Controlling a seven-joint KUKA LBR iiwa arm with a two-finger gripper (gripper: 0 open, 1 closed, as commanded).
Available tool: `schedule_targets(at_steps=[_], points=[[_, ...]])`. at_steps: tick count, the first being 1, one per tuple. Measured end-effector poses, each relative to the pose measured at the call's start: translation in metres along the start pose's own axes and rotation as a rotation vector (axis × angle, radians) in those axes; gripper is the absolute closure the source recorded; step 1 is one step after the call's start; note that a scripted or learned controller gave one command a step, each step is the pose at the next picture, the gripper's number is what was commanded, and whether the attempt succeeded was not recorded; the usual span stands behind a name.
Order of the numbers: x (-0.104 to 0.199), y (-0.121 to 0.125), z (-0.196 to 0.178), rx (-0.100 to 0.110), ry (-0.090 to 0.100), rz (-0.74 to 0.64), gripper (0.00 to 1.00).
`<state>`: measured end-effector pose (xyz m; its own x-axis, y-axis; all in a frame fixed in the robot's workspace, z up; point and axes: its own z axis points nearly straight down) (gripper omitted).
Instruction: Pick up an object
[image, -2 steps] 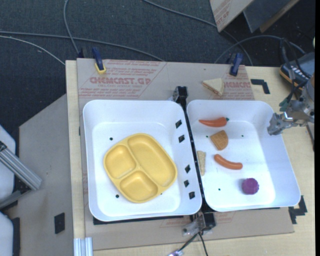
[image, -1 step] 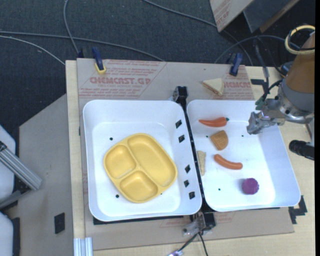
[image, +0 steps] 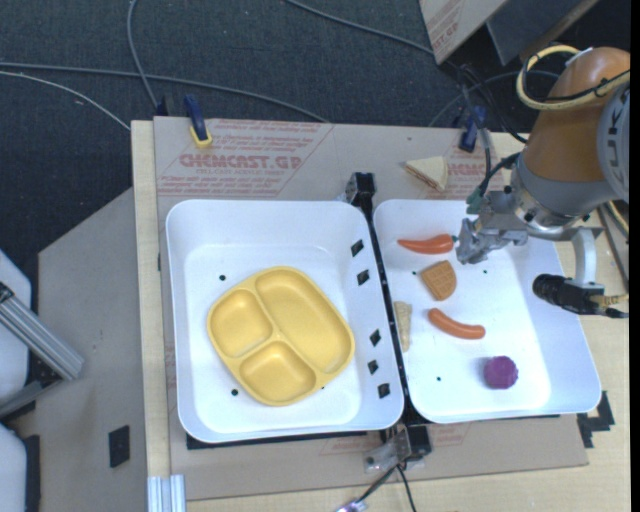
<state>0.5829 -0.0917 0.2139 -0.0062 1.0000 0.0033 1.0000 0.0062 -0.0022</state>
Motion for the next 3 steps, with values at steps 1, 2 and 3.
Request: schedule_targets(at_steps=[1, 2, 3], points=[[0.063, 0.009, 0.002, -0.002, 0.0, -0.001, 1.0], [0.119, 0.023, -0.005, -0.004, -0.001, -0.001, 1.0], [0.178, 0.024, 0.002, -0.002, 0.0, 0.0, 1.0]])
